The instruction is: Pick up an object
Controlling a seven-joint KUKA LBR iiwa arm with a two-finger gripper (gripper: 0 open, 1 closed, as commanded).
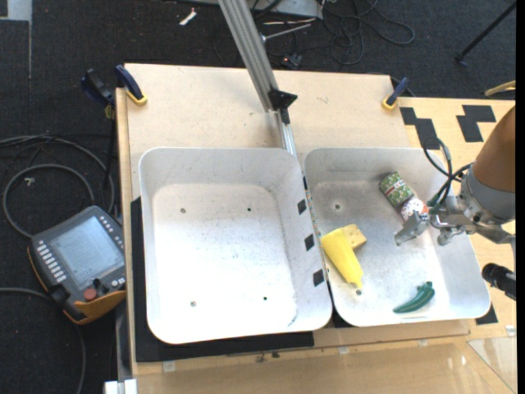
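Camera view, looking down at a slant: two shallow white bins sit side by side on the tabletop [213,105]. No brand, label or writing can be read on any item; the small can [399,189] in the right bin [459,298] carries a green patterned wrap, its print too small to make out.

Can: lying on its side in the upper right part of the right bin, long axis running from upper left to lower right, its pale end toward the gripper [422,224]. Yellow banana-like object [343,257]: near the bin's left wall, long axis upper left to lower right, narrow tip pointing to the near edge, with a pale yellow block [355,235] touching its upper end. Dark green curved object [415,299]: near the bin's lower right corner, lying roughly left to right.

Gripper: over the right bin, just beside the can's lower end, nothing visibly between its fingers; whether they stand apart or together cannot be told.

Left bin [164,171]: only dark specks on its floor
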